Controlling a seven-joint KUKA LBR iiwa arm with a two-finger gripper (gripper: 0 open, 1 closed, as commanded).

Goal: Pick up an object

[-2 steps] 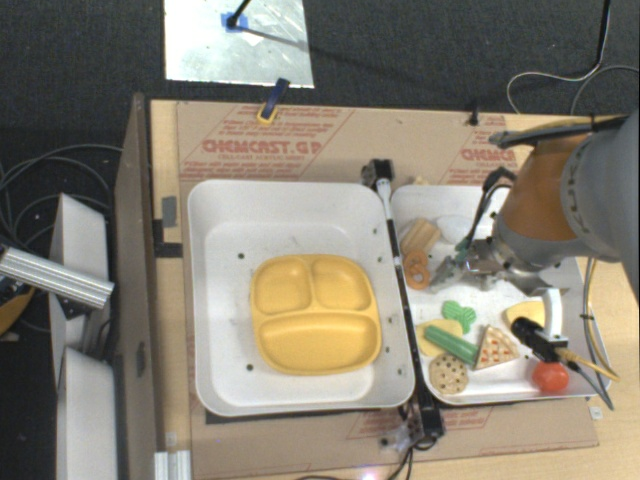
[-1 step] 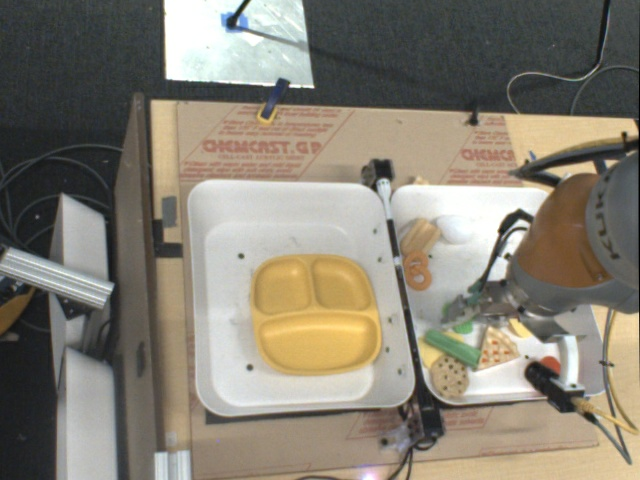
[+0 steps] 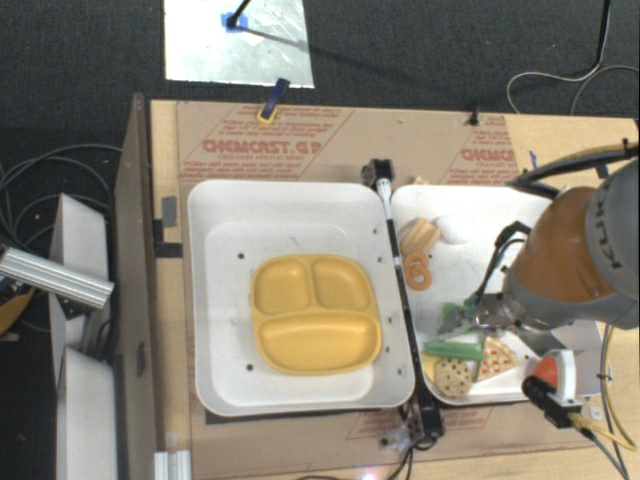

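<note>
Dark carpet fills the top and left of the frame, with black cables looping at the left edge and upper right. A shiny sheet (image 3: pixel 238 26) lies on it at top centre, a bit of blue tape stuck to it. At far left stands a white frame with a metal bar (image 3: pixel 55 276). The bench (image 3: pixel 300 133) is brown board printed with red lettering, taking up the middle and right of the frame.

Two white bins sit side by side on it. The left bin (image 3: pixel 215 268) holds a yellow tray (image 3: pixel 315 313) with three compartments, set near the bin's centre. The right bin (image 3: pixel 460 258) holds small toy foods: a tan piece (image 3: pixel 419 235) at its upper left, an orange ring (image 3: pixel 416 273) just below that against the left wall, a green pod (image 3: pixel 453 349) lower down with its long axis running left to right across the frame, a dotted cracker (image 3: pixel 452 375) just under it, and a pizza slice (image 3: pixel 497 358) beside the cracker, its tip pointing to the lower left.

The arm (image 3: pixel 570 258) comes in from the right over the right bin. Its gripper (image 3: pixel 462 315) sits low in the bin, just above the pod; a bit of green shows at its tip, but whether the pincer is apart or closed cannot be told.
</note>
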